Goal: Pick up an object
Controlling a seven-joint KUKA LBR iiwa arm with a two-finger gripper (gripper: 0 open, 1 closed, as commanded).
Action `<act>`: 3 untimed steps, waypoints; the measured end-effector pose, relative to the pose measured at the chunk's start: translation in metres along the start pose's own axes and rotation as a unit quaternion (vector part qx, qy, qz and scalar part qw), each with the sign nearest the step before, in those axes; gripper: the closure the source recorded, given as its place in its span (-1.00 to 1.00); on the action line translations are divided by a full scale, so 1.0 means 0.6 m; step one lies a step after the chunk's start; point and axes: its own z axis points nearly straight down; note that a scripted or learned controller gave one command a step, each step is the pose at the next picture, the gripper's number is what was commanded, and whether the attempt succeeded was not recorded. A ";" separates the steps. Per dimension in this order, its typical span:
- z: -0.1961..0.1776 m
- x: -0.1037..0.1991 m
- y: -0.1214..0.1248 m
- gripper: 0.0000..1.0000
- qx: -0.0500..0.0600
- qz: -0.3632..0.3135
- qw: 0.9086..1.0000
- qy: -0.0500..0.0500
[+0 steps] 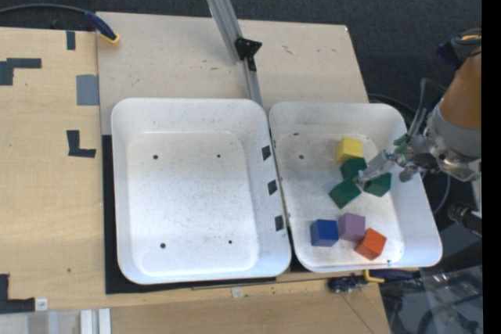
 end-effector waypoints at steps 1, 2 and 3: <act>0.000 0.000 0.000 -1.00 0.000 0.000 1.000 0.000; 0.108 0.001 -0.001 -1.00 0.003 0.001 1.000 0.001; 0.182 -0.002 0.003 -1.00 0.003 0.001 1.000 0.000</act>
